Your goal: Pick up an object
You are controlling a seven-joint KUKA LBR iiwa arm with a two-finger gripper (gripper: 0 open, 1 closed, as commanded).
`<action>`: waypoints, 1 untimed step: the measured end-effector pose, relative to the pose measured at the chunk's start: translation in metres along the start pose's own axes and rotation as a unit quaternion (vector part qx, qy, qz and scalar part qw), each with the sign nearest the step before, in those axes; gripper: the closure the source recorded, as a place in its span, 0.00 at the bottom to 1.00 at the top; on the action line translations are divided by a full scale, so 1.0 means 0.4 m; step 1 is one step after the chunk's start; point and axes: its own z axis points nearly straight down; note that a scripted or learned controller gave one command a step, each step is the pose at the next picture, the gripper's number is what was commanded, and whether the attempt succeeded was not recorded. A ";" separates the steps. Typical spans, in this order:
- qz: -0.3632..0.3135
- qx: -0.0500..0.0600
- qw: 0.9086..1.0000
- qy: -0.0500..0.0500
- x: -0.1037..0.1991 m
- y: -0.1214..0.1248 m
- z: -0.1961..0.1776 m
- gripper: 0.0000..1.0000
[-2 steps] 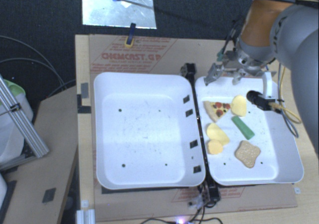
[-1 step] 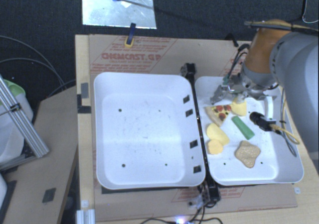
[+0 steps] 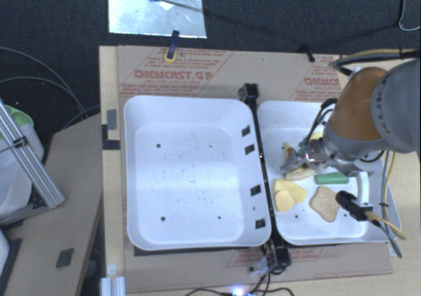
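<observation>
Although the task is to lift one object, none has left the floor of its bin as far as can be seen. The candidates lie together in the lower half of the right bin (image 3: 279, 120), at centre-right of the frame: a pale cream piece (image 3: 299, 173), a green bar (image 3: 331, 178) just to its right, two yellow pieces (image 3: 287, 195) below it, and a tan slice (image 3: 323, 202) at lower right of the group. The pincer (image 3: 297, 160) is down low, right above the pale cream piece and close to the green bar; whether it is wide, narrow or gripping anything cannot be told from this angle. The grey arm (image 3: 395, 110) with its orange band reaches in from the right edge. The left bin (image 3: 191, 176) sits alongside at the centre of the frame, on the table (image 3: 197, 68). By this reading, the approach is made, while a secure grip and the lift remain.
</observation>
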 end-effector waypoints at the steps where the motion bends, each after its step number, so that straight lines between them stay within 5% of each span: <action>1: -0.003 -0.003 1.000 0.000 0.060 -0.022 0.001 0.00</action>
